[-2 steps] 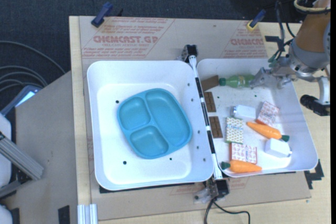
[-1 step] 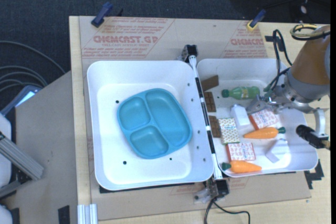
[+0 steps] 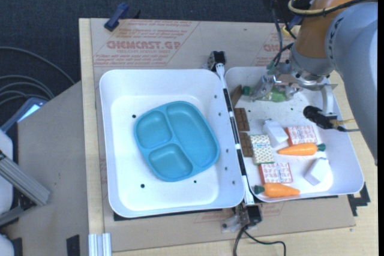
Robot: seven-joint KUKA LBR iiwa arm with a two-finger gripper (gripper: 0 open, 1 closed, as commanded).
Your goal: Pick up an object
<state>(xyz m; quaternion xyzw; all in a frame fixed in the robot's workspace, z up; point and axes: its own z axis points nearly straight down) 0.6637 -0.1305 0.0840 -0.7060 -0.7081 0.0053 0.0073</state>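
My gripper [image 3: 273,88] hangs low at the far edge of the right bin [image 3: 351,174], over a small green object [image 3: 277,95]; whether my jaws are open or closed, I cannot tell. Two carrots [image 3: 298,150] lie near the front edge.

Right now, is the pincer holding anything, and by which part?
Cannot be told. The pincer is down at the far end of the right bin over a small green object, but the grip itself is too blurred to judge.

The gripper [image 3: 275,88] blurs over a small green thing [image 3: 277,95] too indistinct to name; the arm [image 3: 348,33] runs off the right edge.
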